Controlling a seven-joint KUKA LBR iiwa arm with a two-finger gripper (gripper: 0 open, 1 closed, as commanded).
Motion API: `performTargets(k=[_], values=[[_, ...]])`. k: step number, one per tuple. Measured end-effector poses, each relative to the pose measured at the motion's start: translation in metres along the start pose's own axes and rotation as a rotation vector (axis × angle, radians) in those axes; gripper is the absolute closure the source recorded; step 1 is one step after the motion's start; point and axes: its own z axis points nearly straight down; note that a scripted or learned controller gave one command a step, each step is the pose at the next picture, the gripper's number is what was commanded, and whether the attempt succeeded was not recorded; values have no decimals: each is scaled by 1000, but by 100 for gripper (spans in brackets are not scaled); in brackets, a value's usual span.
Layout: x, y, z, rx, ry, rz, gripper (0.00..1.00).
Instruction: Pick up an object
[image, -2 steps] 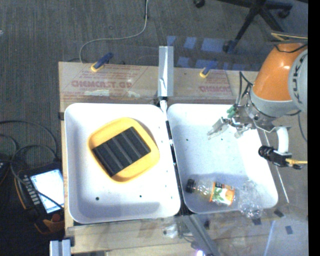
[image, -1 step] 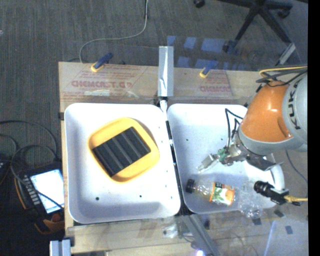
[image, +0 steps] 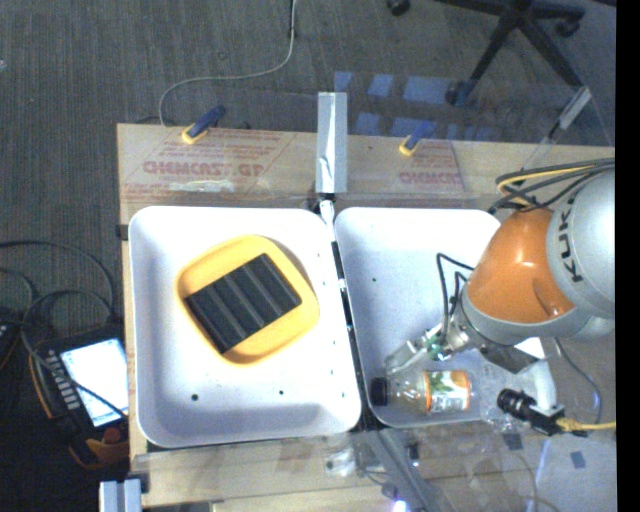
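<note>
Clear plastic bottle (image: 432, 389), orange label, lying at right bin's (image: 400, 260) 6 o'clock. I'm judging it light, slippery, crushable; taking mid-body. Gripper (image: 440, 345) hovering above; grip state undeterminable.

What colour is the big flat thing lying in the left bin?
Yellow, with a black ribbed panel across its top, seen clearly in the camera view.

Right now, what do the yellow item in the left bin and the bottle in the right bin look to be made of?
The yellow item: apparently moulded plastic, smooth and matte, with a black ribbed panel on top that may be rubber. The bottle: seemingly clear plastic; the bin floor shows through it, and it has an orange label and a dark cap.
</note>
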Motion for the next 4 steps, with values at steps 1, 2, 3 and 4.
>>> performTargets(k=[1,2,3,4], values=[[39,43,-92,11,6,-137,0],[59,86,-91,12,6,-252,0],[91,74,-188,10,6,-330,0],[71,87,-270,8,4,-412,0]])
